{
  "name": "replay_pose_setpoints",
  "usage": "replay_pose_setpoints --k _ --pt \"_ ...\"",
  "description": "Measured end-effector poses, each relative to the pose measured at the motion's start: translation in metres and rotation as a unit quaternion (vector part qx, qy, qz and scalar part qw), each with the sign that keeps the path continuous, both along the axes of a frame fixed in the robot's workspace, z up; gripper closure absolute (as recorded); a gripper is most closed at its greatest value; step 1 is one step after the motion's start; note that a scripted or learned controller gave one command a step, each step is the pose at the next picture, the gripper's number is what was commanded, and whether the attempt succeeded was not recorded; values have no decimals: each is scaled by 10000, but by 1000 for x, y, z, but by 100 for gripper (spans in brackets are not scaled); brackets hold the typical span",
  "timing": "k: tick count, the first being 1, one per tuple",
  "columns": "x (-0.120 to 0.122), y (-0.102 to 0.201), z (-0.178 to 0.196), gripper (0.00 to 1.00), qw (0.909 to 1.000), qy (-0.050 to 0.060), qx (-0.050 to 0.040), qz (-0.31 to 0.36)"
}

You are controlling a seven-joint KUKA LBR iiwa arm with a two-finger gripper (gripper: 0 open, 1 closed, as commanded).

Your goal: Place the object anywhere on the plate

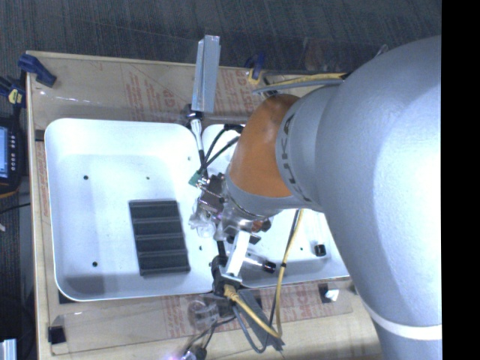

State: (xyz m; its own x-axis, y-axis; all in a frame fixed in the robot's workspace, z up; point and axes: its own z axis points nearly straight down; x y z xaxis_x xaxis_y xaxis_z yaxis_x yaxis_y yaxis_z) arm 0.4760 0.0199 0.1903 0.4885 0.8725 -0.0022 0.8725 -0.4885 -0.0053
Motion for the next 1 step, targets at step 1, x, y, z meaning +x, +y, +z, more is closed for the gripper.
replay_pose_setpoints --k 1 --pt "1 29 57 100 9999 -19 5 154"
